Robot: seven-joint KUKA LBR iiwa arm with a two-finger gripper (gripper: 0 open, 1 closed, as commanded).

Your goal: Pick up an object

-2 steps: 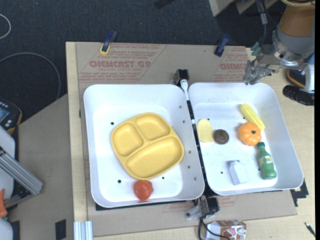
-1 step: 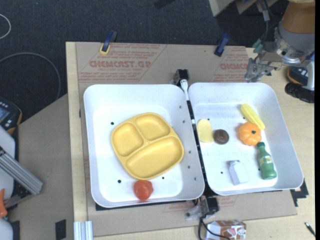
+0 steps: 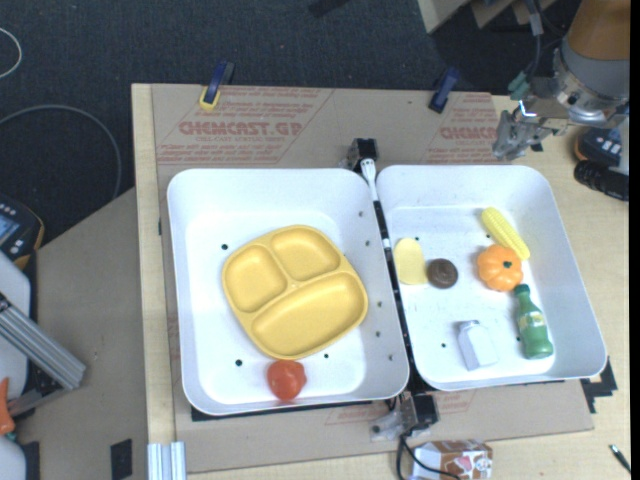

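White plastic is what you see under everything: two bins side by side on the bench, the left bin (image 3: 190, 268) and the right bin (image 3: 570, 268), their inner rims meeting along a dark seam.

In your left bin a yellow tray (image 3: 293, 290) with three compartments lies near the middle, turned at a slant. Just beside its lower edge, close to the bin's front wall, sits a tomato (image 3: 286, 379).

Your right bin holds the rest. A pale yellow slice (image 3: 409, 261) lies near the seam, with a brown disc (image 3: 441, 273) just beside it on the right. Farther right, a corn cob (image 3: 504, 232) lies at a slant, and an orange pumpkin (image 3: 499, 268) sits just below it, about touching. A green bottle (image 3: 532, 323) lies below the pumpkin, near the bin's right wall. A grey block (image 3: 476, 344) rests near the front, left of the bottle.

The gripper (image 3: 515, 133) hangs over the bench beyond the right bin's far right corner, well apart from every item. You can't tell from here whether its tips are spread or pressed together; nothing shows between them. The arm's orange band (image 3: 600, 23) sits at the top right.
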